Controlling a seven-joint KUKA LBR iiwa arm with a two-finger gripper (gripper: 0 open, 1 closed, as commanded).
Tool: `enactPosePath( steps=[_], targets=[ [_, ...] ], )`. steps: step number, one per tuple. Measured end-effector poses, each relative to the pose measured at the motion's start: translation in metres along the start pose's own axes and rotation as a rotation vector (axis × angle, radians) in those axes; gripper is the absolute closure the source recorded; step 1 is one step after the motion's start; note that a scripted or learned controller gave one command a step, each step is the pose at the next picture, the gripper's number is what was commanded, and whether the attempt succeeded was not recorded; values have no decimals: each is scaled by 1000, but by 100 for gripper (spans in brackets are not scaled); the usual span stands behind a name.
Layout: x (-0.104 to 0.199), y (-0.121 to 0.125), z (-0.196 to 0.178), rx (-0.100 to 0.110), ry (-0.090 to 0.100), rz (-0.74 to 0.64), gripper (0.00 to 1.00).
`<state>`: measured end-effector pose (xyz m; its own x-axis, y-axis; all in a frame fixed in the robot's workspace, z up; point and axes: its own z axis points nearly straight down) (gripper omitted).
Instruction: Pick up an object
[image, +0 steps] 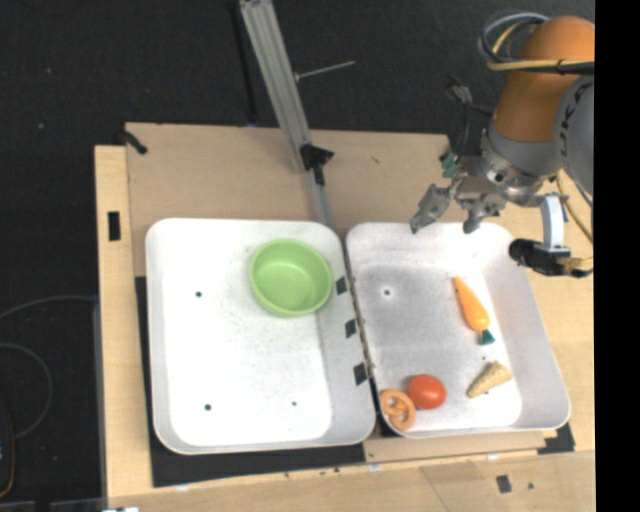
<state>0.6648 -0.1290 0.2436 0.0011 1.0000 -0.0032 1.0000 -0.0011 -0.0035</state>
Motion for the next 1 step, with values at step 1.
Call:
enactPosePath(
  steps=[1],
  targets=[
    [-10, 3, 59, 1, 0, 1, 0]
  ],
)
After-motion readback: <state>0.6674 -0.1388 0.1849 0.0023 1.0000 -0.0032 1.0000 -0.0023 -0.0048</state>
